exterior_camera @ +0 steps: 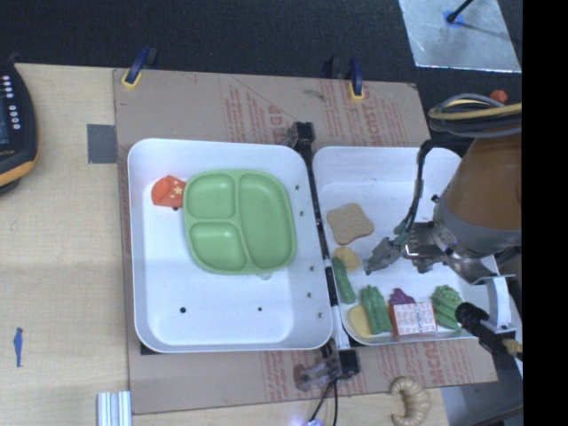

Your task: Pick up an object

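Cardboard covers the desk under both bins. Claw (pixel 383 256), fingers' state unclear, hovers in the right bin (pixel 373 162) near the toast (pixel 349 224): likely light, stiff plastic, best pinched across its edges.

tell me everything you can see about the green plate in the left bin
The green plate is a rounded-square divided dish, seemingly plastic, pale matte green, with three compartments: two across the top, one lower left. It lies flat in the upper middle of the left bin. A red toy sits against its upper-left corner.
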`<action>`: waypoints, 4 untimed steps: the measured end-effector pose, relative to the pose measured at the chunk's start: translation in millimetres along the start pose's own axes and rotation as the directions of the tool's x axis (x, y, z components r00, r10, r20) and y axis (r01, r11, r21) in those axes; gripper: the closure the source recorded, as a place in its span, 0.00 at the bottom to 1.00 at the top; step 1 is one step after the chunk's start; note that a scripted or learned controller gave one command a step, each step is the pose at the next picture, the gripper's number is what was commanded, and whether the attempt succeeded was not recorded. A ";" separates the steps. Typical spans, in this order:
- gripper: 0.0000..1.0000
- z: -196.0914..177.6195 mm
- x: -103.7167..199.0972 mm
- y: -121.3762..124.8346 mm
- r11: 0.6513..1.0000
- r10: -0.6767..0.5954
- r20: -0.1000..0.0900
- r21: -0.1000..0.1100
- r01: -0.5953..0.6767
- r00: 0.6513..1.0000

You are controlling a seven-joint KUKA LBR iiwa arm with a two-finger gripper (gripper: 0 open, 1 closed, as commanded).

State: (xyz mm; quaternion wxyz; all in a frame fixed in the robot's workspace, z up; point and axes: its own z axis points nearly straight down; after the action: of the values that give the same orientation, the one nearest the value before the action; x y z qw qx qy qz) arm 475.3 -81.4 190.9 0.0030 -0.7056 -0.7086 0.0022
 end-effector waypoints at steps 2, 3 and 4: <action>1.00 78.2 -20.6 0.4 1.000 -0.003 0.001 -0.001 0.003 1.000; 1.00 10.0 -36.9 93.4 1.000 -0.002 0.004 -0.017 0.002 1.000; 1.00 -34.2 -4.0 58.0 1.000 -0.002 -0.001 -0.007 0.002 1.000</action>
State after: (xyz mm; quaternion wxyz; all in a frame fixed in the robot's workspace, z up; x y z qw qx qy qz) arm 533.5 -85.3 224.7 0.0009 -0.7049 -0.7093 -0.0005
